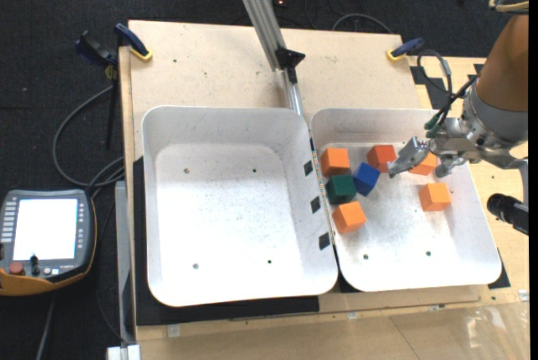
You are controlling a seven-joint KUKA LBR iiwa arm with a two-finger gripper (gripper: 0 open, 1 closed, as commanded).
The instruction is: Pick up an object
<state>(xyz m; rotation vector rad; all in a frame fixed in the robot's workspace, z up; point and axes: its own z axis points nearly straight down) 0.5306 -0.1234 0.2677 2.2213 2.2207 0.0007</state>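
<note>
Tool point(418, 158) at an orange block point(424, 165), tilted, right bin point(471, 266).

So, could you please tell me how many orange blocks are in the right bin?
4, possibly 5. One at the upper left by the divider, one below the green block, one alone at right, one redder, beside the blue block. Another sits at the gripper, partly hidden.

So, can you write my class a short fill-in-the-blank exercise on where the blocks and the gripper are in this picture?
1. All the blocks lie in the ____ bin.
2. The green block touches a ____ block on its right.
3. The gripper hovers beside the ____ block.
4. The left bin holds ____ blocks.

Missing words: right; blue; red; no
</note>
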